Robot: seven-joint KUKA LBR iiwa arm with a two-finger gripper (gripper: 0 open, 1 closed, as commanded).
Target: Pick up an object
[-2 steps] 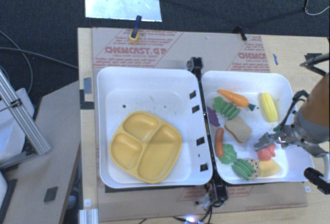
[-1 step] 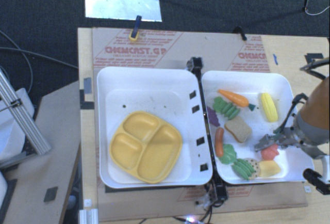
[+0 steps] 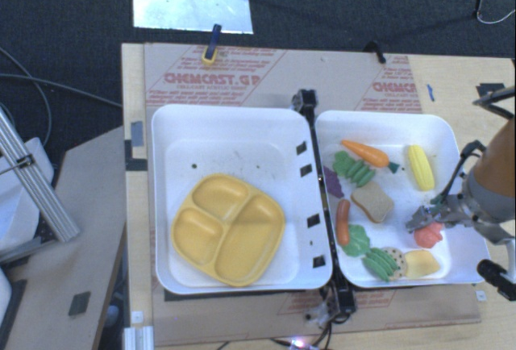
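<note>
Toy food fills the right bin [image 3: 442,127], and among it we see a red-orange piece [image 3: 429,235] lying near that bin's right wall, directly below the gripper [image 3: 425,218]. The gripper reaches in from the right edge, its dark fingers just above or touching that piece; we cannot tell whether they are spread or pressed together. Nearby lie a slice of bread [image 3: 372,202], a yellow corn cob [image 3: 420,167], a carrot [image 3: 365,152], a green vegetable [image 3: 353,169], a red sausage [image 3: 343,222] and a pale yellow piece [image 3: 422,263]. The left bin [image 3: 234,124] holds a yellow divided plate [image 3: 228,228].
</note>
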